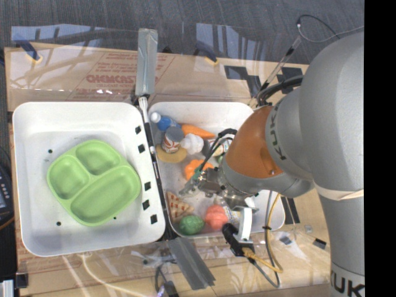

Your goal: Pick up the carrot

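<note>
two shallow white bins side by side on the bench. left bin carrying a green divided plate with three compartments, lying a little toward the bin's left and near edges, tilted askew to the walls.

right bin crowded with toy food. carrot near the far edge, orange, lying roughly level with that edge, tip toward the right wall, beside a white lump. blue-capped small bottle by the far left corner, a small can just nearer, resting on a tan round piece. second orange piece near the bin's middle, partly hidden by the wrist. pizza slice along the left wall toward the near edge, green round thing at the near edge, pinkish-red round thing just beside it on the right.

grey arm with orange band reaching in over the right half of the right bin, covering much of its right wall. gripper low over the bin's middle, near the second orange piece and well apart from the carrot at the far edge. fingers lost among cables and metal parts: cannot tell whether open or closed, nothing seen held between them.
</note>
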